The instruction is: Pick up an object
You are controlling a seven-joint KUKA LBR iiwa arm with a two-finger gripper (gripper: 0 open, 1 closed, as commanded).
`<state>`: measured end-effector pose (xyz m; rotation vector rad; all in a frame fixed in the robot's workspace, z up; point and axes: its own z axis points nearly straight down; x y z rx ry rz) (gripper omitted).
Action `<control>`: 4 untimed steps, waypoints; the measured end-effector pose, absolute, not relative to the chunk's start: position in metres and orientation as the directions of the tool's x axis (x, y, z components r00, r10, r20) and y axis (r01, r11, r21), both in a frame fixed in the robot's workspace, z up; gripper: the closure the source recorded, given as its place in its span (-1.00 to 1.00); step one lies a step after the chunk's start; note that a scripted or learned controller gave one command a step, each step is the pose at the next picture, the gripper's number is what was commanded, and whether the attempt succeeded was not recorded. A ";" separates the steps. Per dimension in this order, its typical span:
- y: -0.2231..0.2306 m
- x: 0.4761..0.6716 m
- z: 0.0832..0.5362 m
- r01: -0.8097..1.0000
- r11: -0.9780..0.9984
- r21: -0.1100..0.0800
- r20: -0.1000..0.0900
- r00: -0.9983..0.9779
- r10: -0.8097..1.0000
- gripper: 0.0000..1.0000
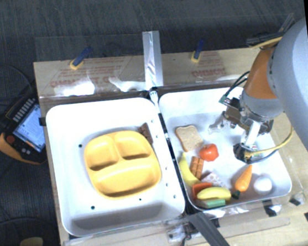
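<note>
In the camera view the right bin (173,139) holds several toy foods: a bread slice (188,137), a red tomato (208,152), a hot dog (198,167), a banana (213,194), a carrot (243,178) and a white egg (262,184). My gripper (222,121) hangs over the upper right part of this bin, to the right of the bread slice and above the tomato. Nothing shows between its fingers.
The left bin (65,175) holds a yellow divided tray (122,162) with a small brown piece (145,132) at its upper right corner. A teach pendant (24,130) lies on the floor to the left. A yellow cable (271,147) loops below the wrist.
</note>
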<state>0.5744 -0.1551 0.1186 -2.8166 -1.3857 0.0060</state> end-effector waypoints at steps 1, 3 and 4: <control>-0.140 0.615 0.154 0.933 -0.359 -0.002 -0.006 0.359 0.933 -1.00; -0.139 0.578 0.092 1.000 0.017 0.014 -0.002 -0.017 1.000 -1.00; -0.110 0.527 0.092 1.000 -0.011 0.017 -0.003 0.011 1.000 -1.00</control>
